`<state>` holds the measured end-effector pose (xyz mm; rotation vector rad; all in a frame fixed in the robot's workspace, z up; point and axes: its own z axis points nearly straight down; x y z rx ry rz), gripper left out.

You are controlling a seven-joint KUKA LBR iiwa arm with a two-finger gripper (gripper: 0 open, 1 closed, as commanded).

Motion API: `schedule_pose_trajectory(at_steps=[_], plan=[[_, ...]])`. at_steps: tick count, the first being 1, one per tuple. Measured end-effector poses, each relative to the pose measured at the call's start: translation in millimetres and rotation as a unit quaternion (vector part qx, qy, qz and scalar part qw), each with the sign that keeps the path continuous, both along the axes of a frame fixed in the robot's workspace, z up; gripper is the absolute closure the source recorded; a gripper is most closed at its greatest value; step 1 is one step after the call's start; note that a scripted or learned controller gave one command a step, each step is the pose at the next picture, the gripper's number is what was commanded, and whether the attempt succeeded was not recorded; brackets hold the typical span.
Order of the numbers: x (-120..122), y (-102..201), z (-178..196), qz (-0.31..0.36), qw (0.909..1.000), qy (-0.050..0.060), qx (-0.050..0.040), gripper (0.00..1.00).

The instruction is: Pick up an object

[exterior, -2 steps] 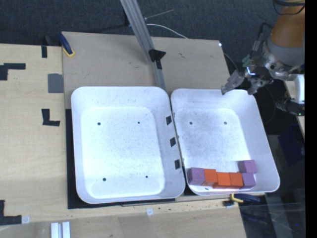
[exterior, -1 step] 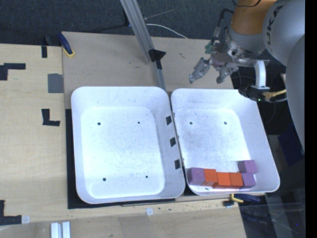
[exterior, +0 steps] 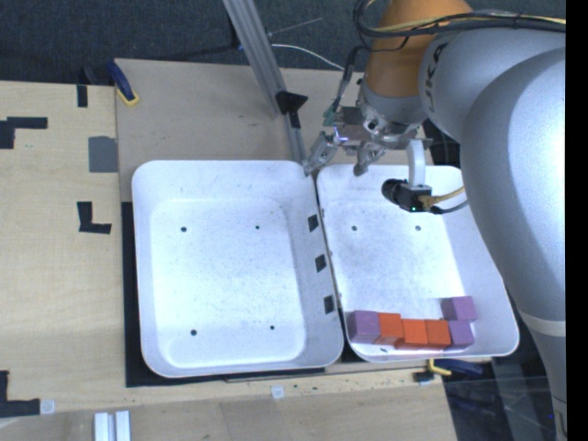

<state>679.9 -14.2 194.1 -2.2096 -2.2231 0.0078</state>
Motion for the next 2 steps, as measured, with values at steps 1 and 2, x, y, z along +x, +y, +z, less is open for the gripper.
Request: schedule_pose_trajectory(at_steps=[1, 2], plan=[[0.4, 38.3, 53.9, 0.0, 1.0, -0.006, 0.0, 0.0], [-45.2, 46.7, 37.1, -0.003, 1.0, -0.001, -0.0011, 0.0]])
